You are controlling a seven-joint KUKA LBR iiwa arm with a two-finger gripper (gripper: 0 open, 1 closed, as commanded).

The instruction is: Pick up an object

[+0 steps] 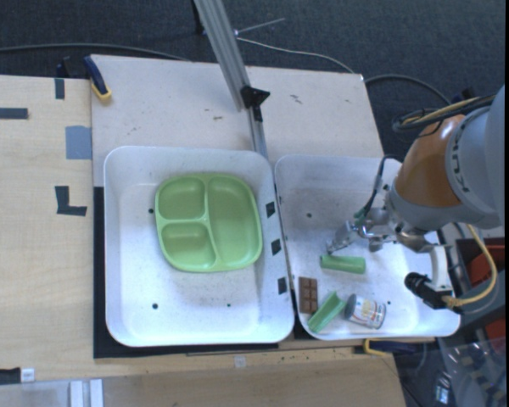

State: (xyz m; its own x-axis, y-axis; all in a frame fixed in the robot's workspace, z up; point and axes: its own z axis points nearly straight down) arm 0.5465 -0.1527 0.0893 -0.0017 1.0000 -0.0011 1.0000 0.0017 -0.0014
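Observation:
My gripper (349, 237) hangs low in the right bin (322, 176), near its middle, on the grey arm with the orange band (428, 172) that comes in from the right. Directly in front of it lies a green rectangular block (343, 264), flat on the bin floor and very close to the gripper's tip. Whether they touch is unclear. A second green block (325, 310) lies at a slant near the front edge. Beside that block are a brown chocolate bar (309, 293) and a small jar (366, 311) on its side.
The left bin (127, 253) holds a green divided plate (209, 221). A metal rod (225, 45) slants down from the top to the divider between the bins. Cables and black fittings hang off the arm at the right bin's right edge (428, 288).

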